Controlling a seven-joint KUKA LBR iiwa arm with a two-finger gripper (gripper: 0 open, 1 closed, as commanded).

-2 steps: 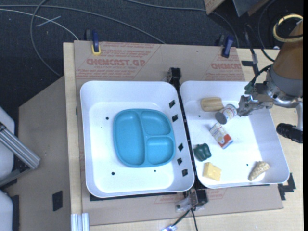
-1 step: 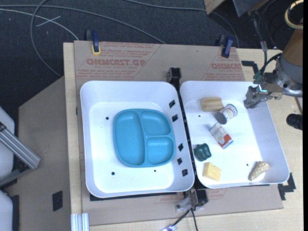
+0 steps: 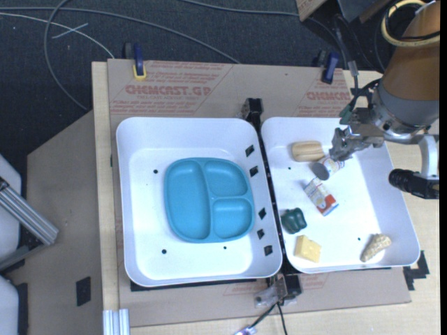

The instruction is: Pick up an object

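In the camera view, the gripper (image 3: 340, 147) hangs over the upper part of the right bin (image 3: 398, 208), just beside a tan bread-like piece (image 3: 306, 151). How far its fingers are apart I cannot tell, and nothing is seen between them. Near below it lie a small grey object (image 3: 320, 169) and a red and white packet (image 3: 321, 196). Lower in this bin are a dark green object (image 3: 294, 220), a yellow block (image 3: 308, 248) and a beige lumpy piece (image 3: 376, 247) near the lower right corner. The left bin (image 3: 140, 187) bears a blue divided plate (image 3: 209, 199).
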